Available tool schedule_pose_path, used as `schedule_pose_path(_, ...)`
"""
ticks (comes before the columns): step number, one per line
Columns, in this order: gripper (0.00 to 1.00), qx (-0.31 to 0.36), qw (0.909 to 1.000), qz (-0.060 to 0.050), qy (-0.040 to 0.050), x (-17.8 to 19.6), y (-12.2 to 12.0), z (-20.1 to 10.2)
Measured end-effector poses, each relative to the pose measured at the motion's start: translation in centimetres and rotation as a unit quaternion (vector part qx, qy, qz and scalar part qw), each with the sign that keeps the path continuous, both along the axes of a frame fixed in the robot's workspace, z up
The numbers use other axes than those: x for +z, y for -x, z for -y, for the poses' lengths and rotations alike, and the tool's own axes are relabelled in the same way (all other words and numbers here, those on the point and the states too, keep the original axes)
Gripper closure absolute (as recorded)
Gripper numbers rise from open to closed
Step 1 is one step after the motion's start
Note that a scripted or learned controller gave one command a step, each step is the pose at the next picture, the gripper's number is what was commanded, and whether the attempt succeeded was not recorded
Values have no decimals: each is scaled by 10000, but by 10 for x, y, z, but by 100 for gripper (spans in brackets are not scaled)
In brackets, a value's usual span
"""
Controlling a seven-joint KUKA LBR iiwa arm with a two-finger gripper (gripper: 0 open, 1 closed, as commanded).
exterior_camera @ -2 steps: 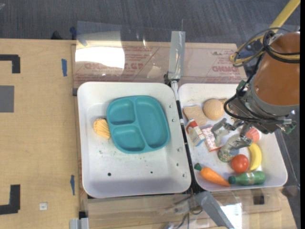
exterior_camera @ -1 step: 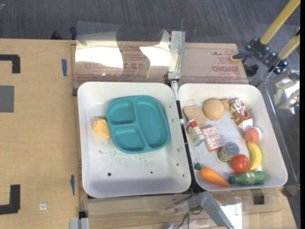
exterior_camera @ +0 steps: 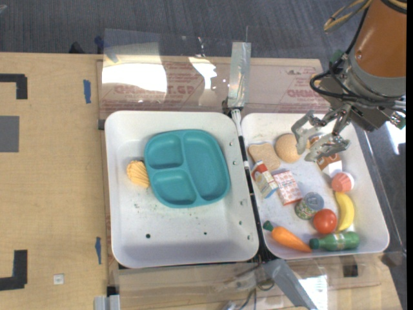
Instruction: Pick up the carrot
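Camera view: we see the carrot [exterior_camera: 288,238] lying at the near edge of the right bin [exterior_camera: 377,192], just beside the tomato [exterior_camera: 325,221] and touching the green bottle's [exterior_camera: 335,241] end. Well beyond the tomato, toward the bin's far side, the gripper [exterior_camera: 319,136] hovers with its fingers spread and nothing between them, beside a tan bun [exterior_camera: 287,148].
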State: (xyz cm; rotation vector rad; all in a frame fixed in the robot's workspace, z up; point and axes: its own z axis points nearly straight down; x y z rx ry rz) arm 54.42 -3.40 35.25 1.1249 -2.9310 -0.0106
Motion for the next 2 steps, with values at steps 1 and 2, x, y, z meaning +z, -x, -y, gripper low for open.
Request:
schedule_pose_path(1,0,-32,10000,56,17,6,-1,3)
schedule_pose_path(2,0,1043,9945,6,5,-171,48,-18)
